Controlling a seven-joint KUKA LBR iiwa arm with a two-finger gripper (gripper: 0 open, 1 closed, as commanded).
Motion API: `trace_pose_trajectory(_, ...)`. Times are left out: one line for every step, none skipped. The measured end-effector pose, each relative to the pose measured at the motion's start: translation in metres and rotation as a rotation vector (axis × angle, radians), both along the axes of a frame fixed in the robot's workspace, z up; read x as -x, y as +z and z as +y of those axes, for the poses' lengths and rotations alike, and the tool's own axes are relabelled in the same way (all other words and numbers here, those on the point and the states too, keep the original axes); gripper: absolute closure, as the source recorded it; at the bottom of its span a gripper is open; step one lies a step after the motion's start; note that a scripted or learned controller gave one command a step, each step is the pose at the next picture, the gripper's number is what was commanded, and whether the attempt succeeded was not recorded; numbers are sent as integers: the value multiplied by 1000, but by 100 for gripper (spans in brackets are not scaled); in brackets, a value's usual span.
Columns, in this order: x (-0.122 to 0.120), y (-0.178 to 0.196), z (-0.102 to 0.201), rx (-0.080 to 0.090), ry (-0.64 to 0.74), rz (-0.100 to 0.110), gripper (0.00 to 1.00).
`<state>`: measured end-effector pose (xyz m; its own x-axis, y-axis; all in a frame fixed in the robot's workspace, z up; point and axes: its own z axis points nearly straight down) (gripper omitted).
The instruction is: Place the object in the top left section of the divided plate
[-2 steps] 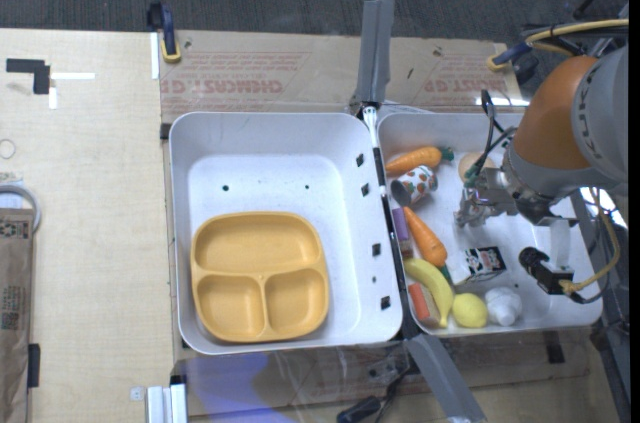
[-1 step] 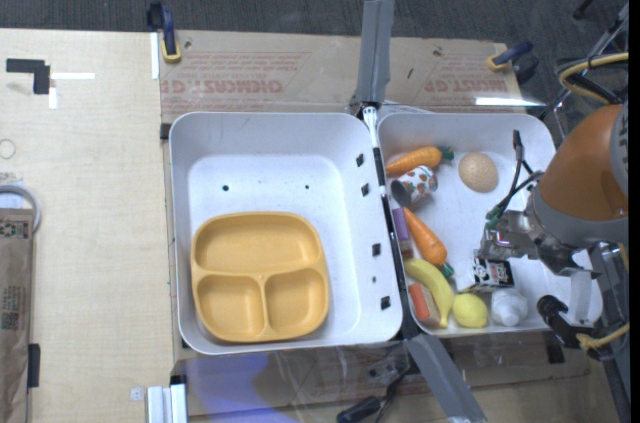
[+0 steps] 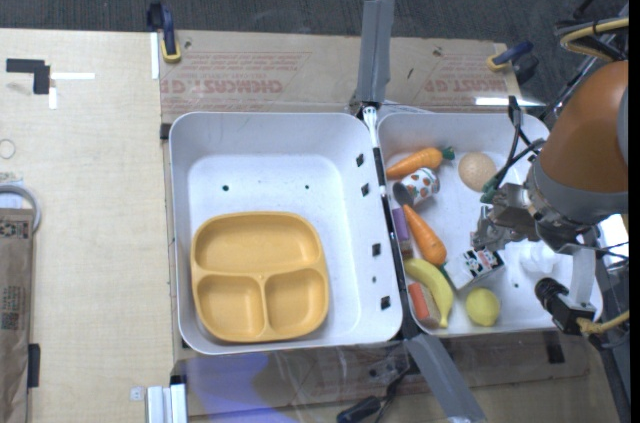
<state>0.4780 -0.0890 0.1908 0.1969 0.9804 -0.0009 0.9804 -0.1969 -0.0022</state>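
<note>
Divided plate (image 3: 261,274) sits lower left of centre in the left bin (image 3: 200,161), all 3 sections bare. Gripper (image 3: 487,241) hovers in the right bin (image 3: 452,133) among toy food; its state is unclear. Seat 1 item firmly before lifting.

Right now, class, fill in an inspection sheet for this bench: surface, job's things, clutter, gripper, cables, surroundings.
Surface: two white bins; left bin, right bin.
Job's things: yellow divided plate lies in the left bin, with nothing in its sections.
Clutter: right bin holds two carrots, banana, lemon, egg.
Gripper: gripper low over the right bin; fingers' state unclear.
Cables: black cables beside the arm.
Surroundings: cardboard sheet behind the bins, clamps at its corners.
</note>
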Motion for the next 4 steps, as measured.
trace_pose_trajectory(-22, 51, -4, 1, 45, 0, 100)
trace_pose_trajectory(-2, -79, -28, -1, 81, 0, 100)
trace_pose_trajectory(2, -100, -27, -2, -84, 3, 100)
trace_pose_trajectory(0, 0, 13, 1, -139, 1, 100)
